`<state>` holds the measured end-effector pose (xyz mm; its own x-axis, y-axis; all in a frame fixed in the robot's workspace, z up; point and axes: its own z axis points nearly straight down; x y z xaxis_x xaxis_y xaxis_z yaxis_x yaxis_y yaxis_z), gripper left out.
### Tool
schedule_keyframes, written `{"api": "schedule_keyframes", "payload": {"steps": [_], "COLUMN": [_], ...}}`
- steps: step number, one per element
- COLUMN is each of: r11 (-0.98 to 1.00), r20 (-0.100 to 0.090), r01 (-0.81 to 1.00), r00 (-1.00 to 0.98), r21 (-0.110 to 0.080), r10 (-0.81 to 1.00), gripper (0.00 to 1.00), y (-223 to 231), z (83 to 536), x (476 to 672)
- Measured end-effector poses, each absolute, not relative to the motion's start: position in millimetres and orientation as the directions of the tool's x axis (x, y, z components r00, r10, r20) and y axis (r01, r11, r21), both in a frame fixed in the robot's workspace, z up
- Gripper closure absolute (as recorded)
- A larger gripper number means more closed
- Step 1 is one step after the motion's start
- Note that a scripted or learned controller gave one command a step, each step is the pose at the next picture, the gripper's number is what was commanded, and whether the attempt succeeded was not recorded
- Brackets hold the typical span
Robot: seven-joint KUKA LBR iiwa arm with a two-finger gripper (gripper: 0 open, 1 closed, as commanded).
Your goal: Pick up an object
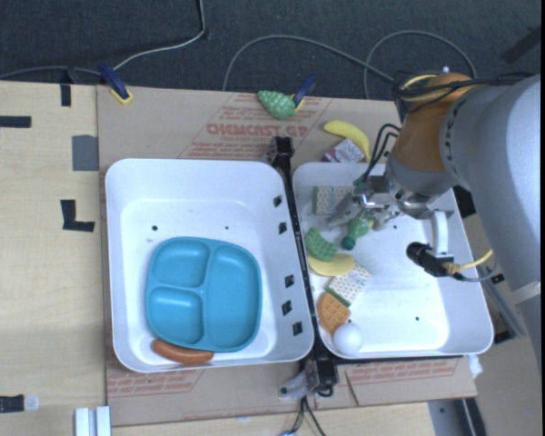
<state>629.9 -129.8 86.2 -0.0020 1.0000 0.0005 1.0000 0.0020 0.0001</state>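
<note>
My gripper (361, 209) hangs low over the upper left part of the right bin (409, 309). A small teal-green bottle-like object (353, 233) sits just below its tip, touching or very near it; whether it is gripped is unclear. A pale speckled packet (327, 198) lies to the gripper's left. Further down the bin's left side lie a green leafy toy (320, 245), a yellow piece (332, 265), a checked cracker (349, 285), an orange biscuit (331, 310) and a white ball (348, 338).
The left bin (163, 180) holds a blue divided plate (204, 293) and an orange sausage (182, 352) at its front edge. Behind the bins, on the cardboard, lie a yellow banana (348, 134), a green toy (277, 103) and a small wrapper (346, 153).
</note>
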Motion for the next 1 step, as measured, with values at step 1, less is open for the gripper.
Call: {"api": "schedule_keyframes", "payload": {"steps": [1], "r11": [0.003], "r20": [-0.001], "r01": [1.000], "r00": [-0.003], "r21": [0.005], "r10": [1.000], "gripper": [1.00], "y": [-129.3], "z": [96.5], "x": [630.8]}}
